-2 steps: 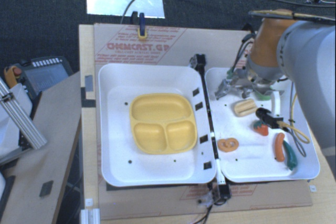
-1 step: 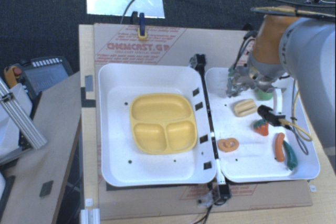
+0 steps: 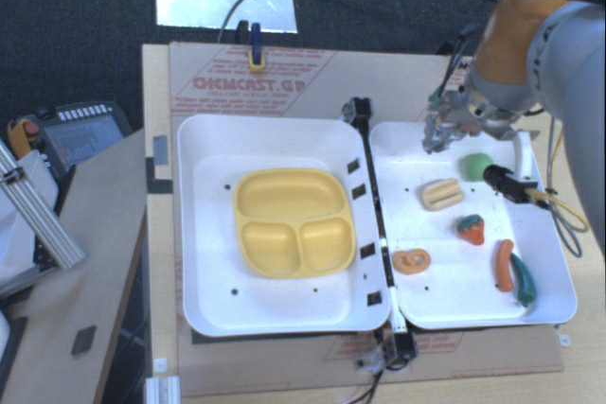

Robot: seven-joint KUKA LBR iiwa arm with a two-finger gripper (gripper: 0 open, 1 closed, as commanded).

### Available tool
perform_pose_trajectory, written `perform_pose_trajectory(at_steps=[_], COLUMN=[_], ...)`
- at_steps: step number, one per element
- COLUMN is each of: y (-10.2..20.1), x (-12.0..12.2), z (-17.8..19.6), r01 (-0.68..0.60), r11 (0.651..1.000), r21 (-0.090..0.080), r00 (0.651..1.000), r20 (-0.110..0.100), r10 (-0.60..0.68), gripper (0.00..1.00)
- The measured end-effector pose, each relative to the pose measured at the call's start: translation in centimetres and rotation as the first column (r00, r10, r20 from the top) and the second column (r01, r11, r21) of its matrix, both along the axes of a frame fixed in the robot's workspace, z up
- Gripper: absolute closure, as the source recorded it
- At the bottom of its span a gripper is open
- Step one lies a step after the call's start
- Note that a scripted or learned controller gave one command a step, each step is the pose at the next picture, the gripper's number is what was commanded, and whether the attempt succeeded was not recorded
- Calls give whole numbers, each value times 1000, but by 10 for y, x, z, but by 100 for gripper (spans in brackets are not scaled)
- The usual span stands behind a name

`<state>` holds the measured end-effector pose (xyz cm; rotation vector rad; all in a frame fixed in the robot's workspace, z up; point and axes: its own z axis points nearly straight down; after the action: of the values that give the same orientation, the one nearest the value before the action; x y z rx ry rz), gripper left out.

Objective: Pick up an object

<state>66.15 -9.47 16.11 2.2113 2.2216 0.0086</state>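
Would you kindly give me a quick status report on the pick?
Gripper hovering at right bin far edge, nothing held. Bread roll nearest, below it. Green ball beside; path clear.

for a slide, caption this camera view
Gripper above the right bin of toy food; yellow divided tray in the left bin.

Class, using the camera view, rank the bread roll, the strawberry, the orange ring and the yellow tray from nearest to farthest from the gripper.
From the gripper:
1. Bread roll, just below it in the right bin.
2. Strawberry, lower right.
3. Orange ring, near the divider.
4. Yellow tray, in the left bin.
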Motion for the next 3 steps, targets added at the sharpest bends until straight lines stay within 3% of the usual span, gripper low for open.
perform_pose_trajectory(at_steps=[2, 3], y=[-12, 30], x=[0, -28], z=[119, 108], r01=[0, -2], r11=[1000, 1000], r21=[0, 2], r00=[1000, 1000], r20=[-1, -9], r10=[0, 2], gripper=[100, 100])
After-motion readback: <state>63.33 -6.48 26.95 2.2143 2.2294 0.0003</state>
